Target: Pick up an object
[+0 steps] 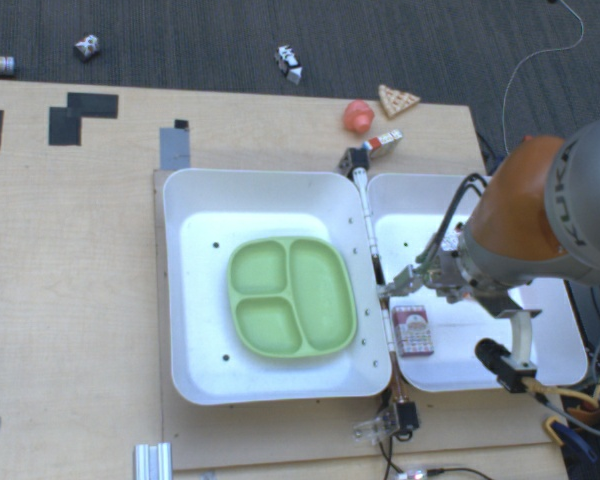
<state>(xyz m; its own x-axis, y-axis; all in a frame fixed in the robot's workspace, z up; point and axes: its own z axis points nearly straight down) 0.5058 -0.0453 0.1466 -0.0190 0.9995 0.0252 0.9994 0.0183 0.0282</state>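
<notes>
Nearest the lens you have the grey arm with its orange band [540,208], reaching in over the right-hand shallow white bin [425,223].

Task object: the only loose item in that bin is a small flat red-and-white box [412,329]. It lies on the bin floor close to the wall shared with the other bin. The two-finger gripper [408,280] hangs just beyond the box's far end, near it. You cannot tell from this angle whether it is spread or pressed together, or whether it touches the box.

Progress, as judged: nothing is lifted. The box sits flat on the floor, so the pick is not yet done. What is left is to settle over the box, close on it and raise it clear.

Outward: the left-hand shallow white bin [200,268] holds a pale green plastic tray with three compartments [291,297]. On the light wooden bench [70,298] beyond the bins lie a small red ball [358,116], a tan wedge shaped like a pizza slice [398,99] and a short red-and-white tube [385,142]. Black tape patches [80,113] mark the bench's far left.

Writing: the box face shows a pale panel on red, but no word or brand is legible. Nothing else readable.
</notes>
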